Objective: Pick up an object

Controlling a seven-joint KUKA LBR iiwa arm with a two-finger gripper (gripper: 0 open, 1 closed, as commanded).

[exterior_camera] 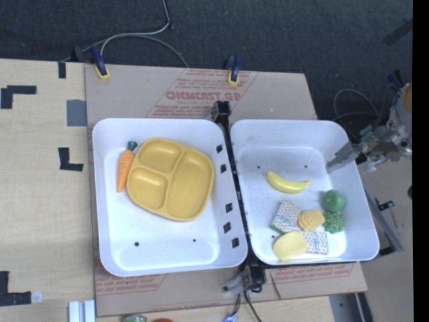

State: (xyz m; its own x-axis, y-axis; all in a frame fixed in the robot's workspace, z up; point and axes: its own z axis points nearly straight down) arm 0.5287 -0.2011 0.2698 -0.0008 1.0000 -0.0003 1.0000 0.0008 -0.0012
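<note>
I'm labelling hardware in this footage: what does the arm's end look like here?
At the right edge, the gripper shows as a slim grey metal piece ending in a point over the right bin's rim, joined to a bulkier grey and black block with dark cables behind it.

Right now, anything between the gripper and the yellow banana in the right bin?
No. In the camera view, bare white bin floor lies between the gripper and the yellow toy banana.

Arm [395,136] cut off at the right edge, its hand [337,159] a blurred grey wedge.
</note>
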